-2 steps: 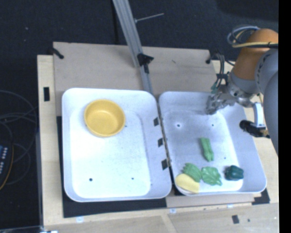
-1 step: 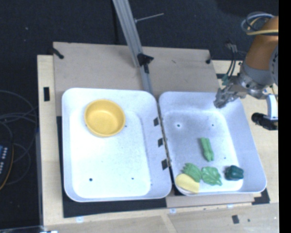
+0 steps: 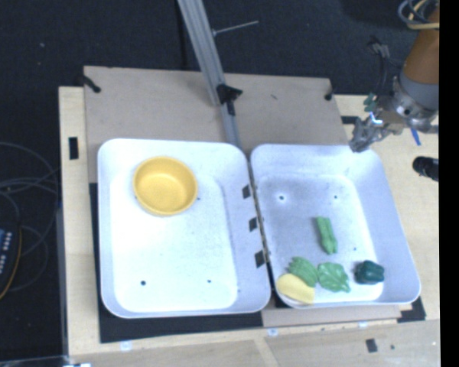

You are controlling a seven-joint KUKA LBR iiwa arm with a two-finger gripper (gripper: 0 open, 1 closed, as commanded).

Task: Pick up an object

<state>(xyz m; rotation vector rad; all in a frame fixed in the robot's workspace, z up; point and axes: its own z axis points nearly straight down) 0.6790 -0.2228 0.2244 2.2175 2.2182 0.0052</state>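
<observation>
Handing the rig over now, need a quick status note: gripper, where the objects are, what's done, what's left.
Gripper: above the far right corner of the right bin, holding nothing that I can see; whether it is open or shut cannot be told at this size.
Right bin: green oblong piece mid-bin; along the near edge, yellow piece, two leafy green pieces and a dark green piece.
Left bin: yellow bowl in the far left part.
Done: nothing picked yet.
Left: descend on one object, grasp, lift. The oblong piece stands apart from the others, probably the easiest target.
</observation>
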